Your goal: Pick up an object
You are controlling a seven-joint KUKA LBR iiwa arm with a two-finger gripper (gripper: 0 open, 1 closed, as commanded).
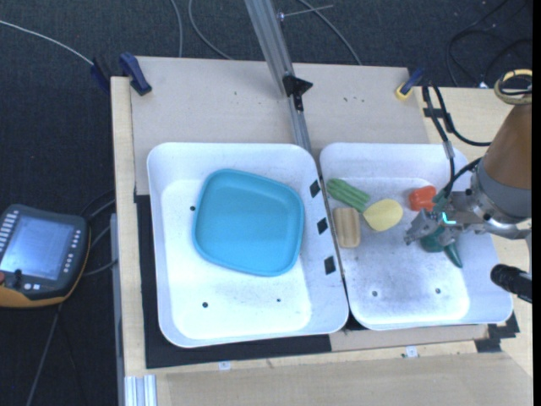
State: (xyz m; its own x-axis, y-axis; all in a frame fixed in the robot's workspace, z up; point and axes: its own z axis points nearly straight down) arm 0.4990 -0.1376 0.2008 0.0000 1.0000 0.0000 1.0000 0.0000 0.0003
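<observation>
- Two white bins sit side by side on the bench: the left bin (169,311) and the right bin (397,311), their inner rims almost touching along the middle.
- Closest to me, the front floor of the right bin is bare white with a few dark specks.
- Over by the right bin's far right side, the gripper (433,228) hangs low over a dark green object (446,245); it is right at the thing, and whether the thing is caught I cannot tell.
- Just beyond the gripper lies a small orange-red piece (423,198), near the bin's back wall.
- To the left of that, a yellow lump (383,215) rests mid-bin, with a tan block (346,227) just beside it and a green vegetable-shaped toy (348,194) lying slantwise behind both.
- A blue plate (248,222) takes up the middle of the left bin, lying flat.
- Farther back, a grey metal pole (272,41) slants up from between the bins.
- A handheld control pad (38,252) lies on the floor, well left of the bench.
</observation>
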